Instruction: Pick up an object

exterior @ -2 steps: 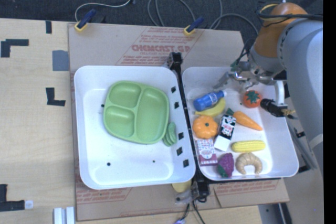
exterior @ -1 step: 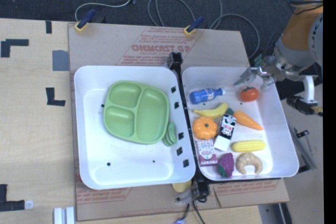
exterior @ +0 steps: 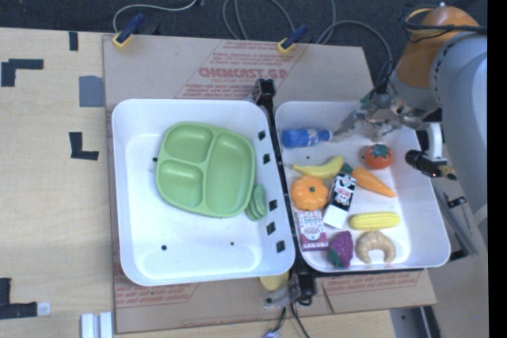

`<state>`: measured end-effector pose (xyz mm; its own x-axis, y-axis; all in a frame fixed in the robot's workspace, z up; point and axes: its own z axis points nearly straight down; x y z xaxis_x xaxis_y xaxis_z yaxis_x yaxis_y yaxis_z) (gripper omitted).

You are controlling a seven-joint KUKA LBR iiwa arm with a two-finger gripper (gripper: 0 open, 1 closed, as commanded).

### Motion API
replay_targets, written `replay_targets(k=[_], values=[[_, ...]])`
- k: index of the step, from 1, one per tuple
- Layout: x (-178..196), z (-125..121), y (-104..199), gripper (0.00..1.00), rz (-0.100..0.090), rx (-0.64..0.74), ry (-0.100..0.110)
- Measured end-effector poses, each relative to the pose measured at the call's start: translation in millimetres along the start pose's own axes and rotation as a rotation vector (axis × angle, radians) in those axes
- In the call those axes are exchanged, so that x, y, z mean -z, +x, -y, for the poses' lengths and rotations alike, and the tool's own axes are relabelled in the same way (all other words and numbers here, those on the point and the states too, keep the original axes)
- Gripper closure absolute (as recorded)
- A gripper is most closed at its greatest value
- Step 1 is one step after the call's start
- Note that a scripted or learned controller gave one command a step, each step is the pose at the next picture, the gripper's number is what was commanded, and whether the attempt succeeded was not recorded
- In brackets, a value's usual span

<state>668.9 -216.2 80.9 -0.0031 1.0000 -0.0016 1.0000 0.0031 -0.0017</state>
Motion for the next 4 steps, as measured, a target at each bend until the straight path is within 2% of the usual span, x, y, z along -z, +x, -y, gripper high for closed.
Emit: replay_targets(k=[1, 2, 3, 4], values=[[89.4, -0.8, -7.6, 0.00, 0.001, -0.002, -0.008], [2.0, 37.6, 22.0, 0.00, 0.001, -0.002, -0.002], [73.6, 58.0, 81.7, 0.00, -0.003, 0.002, -0.003], [4.8, 81.3, 91.4, 0.00, -0.001, -0.002, -0.007]])
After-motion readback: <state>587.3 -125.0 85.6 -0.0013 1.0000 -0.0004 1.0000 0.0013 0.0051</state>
